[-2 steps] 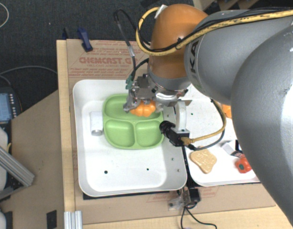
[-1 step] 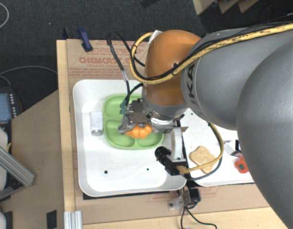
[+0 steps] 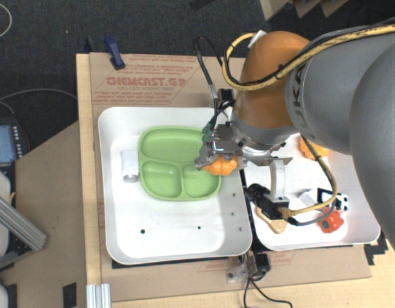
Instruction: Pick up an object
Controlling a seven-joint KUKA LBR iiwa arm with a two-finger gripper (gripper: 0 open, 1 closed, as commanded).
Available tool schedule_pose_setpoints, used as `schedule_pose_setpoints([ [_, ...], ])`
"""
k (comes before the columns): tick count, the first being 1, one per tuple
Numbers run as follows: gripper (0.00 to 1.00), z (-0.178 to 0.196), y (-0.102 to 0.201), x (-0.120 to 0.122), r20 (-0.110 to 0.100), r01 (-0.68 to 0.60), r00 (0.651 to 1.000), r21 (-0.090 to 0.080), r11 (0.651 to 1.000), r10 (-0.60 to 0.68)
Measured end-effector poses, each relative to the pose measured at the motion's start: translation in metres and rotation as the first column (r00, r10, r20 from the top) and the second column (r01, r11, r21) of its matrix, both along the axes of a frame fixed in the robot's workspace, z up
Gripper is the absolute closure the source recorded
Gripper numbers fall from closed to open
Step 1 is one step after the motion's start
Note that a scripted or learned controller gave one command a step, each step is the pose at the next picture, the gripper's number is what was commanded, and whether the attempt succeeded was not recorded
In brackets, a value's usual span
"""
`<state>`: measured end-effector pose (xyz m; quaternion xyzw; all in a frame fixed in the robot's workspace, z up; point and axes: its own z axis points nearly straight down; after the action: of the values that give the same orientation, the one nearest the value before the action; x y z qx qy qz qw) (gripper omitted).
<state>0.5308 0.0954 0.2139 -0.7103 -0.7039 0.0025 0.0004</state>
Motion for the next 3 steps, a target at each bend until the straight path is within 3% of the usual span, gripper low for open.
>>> schedule_pose_setpoints([
  [1, 1.0, 0.034, 0.047, 0.031, 0.01, -0.014, 1.0, 0.005, 1.0, 0.014],
  [2, 1.0, -0.028, -0.02, 0.086, 0.005, -0.002, 1.0, 0.0, 1.0, 0.002],
  [3, 1.0, -0.007, 0.045, 0.046, -0.001, -0.016, 1.0, 0.006, 1.0, 0.016],
])
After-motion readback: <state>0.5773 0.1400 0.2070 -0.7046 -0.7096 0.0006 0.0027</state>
